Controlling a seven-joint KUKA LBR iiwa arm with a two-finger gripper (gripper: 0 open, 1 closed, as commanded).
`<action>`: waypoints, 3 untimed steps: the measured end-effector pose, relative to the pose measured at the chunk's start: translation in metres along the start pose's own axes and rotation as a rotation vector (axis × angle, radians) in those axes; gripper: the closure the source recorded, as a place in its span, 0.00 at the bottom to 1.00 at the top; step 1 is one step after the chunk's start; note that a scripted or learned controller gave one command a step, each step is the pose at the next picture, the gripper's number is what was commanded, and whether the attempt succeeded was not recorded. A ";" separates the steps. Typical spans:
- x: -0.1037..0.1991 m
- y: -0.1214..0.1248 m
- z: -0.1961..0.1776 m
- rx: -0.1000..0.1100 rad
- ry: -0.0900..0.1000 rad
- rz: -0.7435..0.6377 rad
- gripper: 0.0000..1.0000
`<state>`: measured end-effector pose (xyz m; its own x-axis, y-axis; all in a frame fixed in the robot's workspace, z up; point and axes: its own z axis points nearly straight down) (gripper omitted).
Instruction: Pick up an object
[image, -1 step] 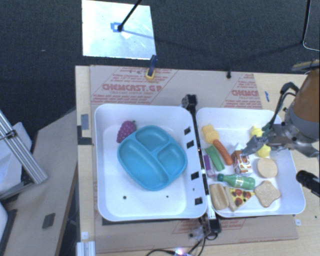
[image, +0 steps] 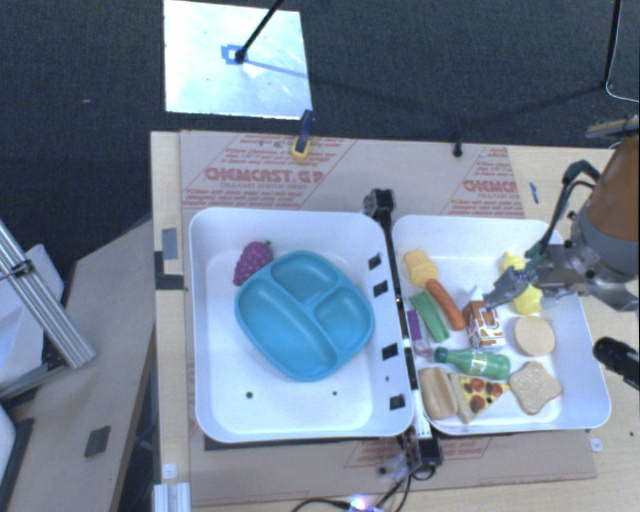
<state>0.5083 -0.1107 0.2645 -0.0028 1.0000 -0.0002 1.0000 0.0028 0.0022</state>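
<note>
Toys filled the right bin (image: 598, 405): corn (image: 421, 267) at upper left, a carrot (image: 444, 305) and a green pod (image: 431, 317) lying side by side below it, a small carton (image: 484, 324) just right of those, a green bottle (image: 473, 361) on its side across the middle, a hot dog (image: 436, 393) and a pizza slice (image: 480, 392) along the near edge, toast (image: 533, 387) at lower right, a round bun (image: 534, 336) above the toast, and a yellow piece (image: 522, 284) partly hidden near the arm. Gripper (image: 498, 293) sat low over the right bin, tips beside the carton and touching or just above the yellow piece; could not tell how its jaws stood, nor whether anything lay between them. Left bin (image: 215, 395) held a blue 3-section plate (image: 304, 313), with purple grapes (image: 252, 260) touching the plate's upper left rim.
</note>
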 end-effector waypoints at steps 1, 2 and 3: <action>0.011 0.001 0.056 0.005 0.001 0.001 0.00; 0.008 0.001 0.098 0.005 0.001 0.002 0.00; 0.009 0.007 0.153 -0.008 -0.008 0.005 0.00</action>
<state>0.5155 -0.1020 0.1117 0.0021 1.0000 -0.0078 0.9999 -0.0021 0.0106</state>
